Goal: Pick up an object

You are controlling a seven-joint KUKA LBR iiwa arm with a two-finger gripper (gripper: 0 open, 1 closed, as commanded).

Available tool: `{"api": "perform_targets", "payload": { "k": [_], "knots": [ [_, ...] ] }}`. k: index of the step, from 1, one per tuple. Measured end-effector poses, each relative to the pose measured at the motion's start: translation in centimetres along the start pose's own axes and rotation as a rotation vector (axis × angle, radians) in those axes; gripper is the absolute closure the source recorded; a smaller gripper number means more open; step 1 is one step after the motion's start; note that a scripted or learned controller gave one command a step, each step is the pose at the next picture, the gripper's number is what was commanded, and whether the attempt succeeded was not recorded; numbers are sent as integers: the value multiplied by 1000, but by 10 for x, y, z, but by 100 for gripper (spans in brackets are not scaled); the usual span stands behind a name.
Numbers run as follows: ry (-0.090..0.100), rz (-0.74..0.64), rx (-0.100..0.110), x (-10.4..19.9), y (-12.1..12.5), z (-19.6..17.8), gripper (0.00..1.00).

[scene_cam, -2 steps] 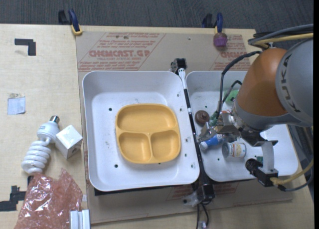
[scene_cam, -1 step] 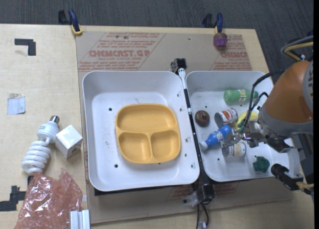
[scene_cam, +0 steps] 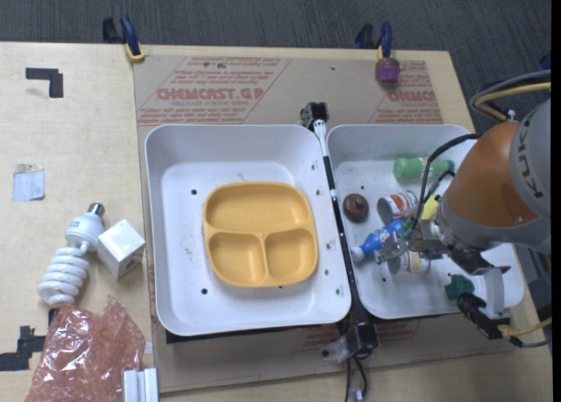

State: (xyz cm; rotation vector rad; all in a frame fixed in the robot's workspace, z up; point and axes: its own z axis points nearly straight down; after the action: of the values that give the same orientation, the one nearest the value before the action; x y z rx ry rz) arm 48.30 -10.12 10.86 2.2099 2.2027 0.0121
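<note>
The right bin (scene_cam: 368, 151) holds several small things: a brown round piece (scene_cam: 356, 207), a small can (scene_cam: 399, 205), a green object (scene_cam: 410, 167), a blue toy-like object (scene_cam: 377, 241), a second small can (scene_cam: 414, 263) and a dark green piece (scene_cam: 458, 285). My gripper (scene_cam: 410, 244) is low in this bin, right at the blue object's right end and just above the second can. The arm's orange band (scene_cam: 491, 186) hides the bin's right part. Whether anything is held is hidden.
The left bin (scene_cam: 175, 181) holds a yellow divided plate (scene_cam: 260, 234). Left of the bins, on the bench, lie a spiral light bulb (scene_cam: 68, 264), a white cube (scene_cam: 121, 248) and crumpled pink plastic (scene_cam: 83, 356). A purple object (scene_cam: 387, 68) sits behind the right bin.
</note>
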Motion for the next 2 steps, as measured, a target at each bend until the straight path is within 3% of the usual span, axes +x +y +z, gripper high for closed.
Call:
{"api": "perform_targets", "payload": {
  "k": [1,2],
  "knots": [
    [-7,2,-16,1,4,5,0],
    [-7,1,-16,1,4,5,0]
  ]
}}
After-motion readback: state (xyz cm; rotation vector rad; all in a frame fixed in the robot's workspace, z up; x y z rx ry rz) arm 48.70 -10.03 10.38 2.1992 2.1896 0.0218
